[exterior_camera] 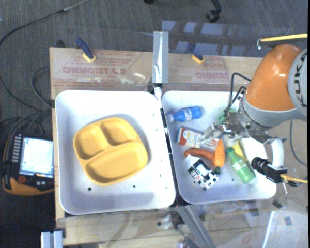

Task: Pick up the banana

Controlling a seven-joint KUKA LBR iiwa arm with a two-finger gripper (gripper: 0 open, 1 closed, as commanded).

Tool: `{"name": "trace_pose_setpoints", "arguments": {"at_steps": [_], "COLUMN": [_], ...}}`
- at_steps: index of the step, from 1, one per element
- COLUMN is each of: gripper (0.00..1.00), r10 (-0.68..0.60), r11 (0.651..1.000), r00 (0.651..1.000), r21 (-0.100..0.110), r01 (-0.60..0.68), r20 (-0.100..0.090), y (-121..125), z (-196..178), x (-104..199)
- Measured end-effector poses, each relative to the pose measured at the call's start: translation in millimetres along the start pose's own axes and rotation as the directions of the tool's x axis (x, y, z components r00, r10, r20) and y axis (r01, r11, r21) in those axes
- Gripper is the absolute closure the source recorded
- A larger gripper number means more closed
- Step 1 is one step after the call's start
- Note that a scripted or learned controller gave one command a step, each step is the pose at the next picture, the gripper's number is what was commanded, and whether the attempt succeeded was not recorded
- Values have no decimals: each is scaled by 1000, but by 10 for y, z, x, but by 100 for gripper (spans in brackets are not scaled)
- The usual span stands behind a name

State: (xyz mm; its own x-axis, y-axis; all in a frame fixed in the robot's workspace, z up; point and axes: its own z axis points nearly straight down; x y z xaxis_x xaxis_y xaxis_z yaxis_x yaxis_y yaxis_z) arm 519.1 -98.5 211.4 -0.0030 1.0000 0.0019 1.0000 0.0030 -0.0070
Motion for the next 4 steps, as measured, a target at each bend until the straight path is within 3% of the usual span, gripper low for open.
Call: {"name": "trace_pose_setpoints", "arguments": {"at_steps": [1,2,3,4], "gripper": [0,0,0,0], "r10": [-39,-21,-125,-189], "r11": [999,1000,992,982], "r00": [999,1000,992,982], "r21": [-3,1,-16,-23], "r01": [39,21,125,189], "r20": [1,0,6,-1], "y": [659,349,660,847], "z": [-451,648,1209,1194], "x": [-324,-621,-746,-1161]}}
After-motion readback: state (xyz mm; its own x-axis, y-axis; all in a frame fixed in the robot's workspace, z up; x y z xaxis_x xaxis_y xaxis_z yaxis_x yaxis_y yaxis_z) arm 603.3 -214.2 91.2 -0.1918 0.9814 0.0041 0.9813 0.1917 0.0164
